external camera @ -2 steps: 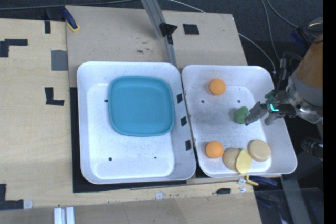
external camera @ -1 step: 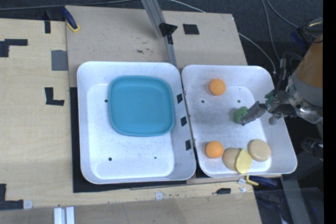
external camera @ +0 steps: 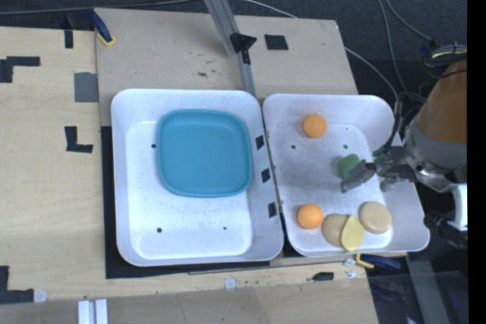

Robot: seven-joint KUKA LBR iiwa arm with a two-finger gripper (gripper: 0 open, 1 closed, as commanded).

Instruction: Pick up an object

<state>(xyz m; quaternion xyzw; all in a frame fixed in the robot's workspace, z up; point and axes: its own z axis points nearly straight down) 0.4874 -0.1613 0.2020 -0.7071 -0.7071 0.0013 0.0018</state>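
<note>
1. The gripper [external camera: 363, 172] is seen low in the right bin [external camera: 334, 106], right of frame centre, beside a small green object [external camera: 348, 162].
2. Whether anything is held cannot be told.
3. The likely target is that green object; two orange balls [external camera: 314, 125] and tan and yellow pieces [external camera: 374, 217] are left nearby.
4. A blue plate [external camera: 203, 152] is kept in the left bin [external camera: 137, 186].

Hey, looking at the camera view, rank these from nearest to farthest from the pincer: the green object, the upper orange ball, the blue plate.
1. Green object: right bin, right by the pincer.
2. Upper orange ball: same bin, toward its back left.
3. Blue plate: in the left bin, across the divide.
</note>
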